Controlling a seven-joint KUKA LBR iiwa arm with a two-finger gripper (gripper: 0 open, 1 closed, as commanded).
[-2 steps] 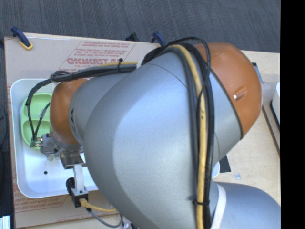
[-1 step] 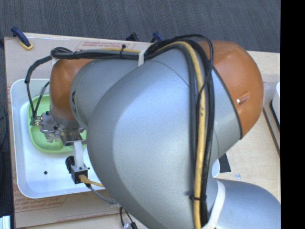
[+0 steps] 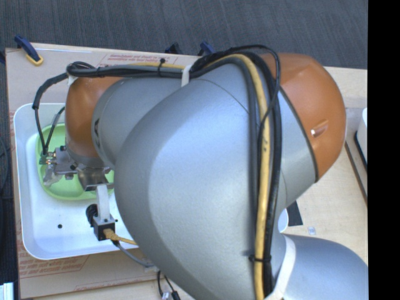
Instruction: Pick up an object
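Note:
The grey arm with its orange band [image 3: 300,105] covers most of the view and reaches over the left white bin [image 3: 31,230]. A light green, rounded object [image 3: 59,186] lies in the bin's left half. My gripper [image 3: 59,164] hangs directly over this green object, close to or touching it. The wrist and cables hide the gripper's tips and the far side of the green object.
The bin's near-left floor shows a small dark speck [image 3: 60,225]. A blue and yellow clamp [image 3: 28,50] sits at the bench's far left corner. A brown cardboard sheet [image 3: 125,60] lies under the bins. The arm hides the right bin.

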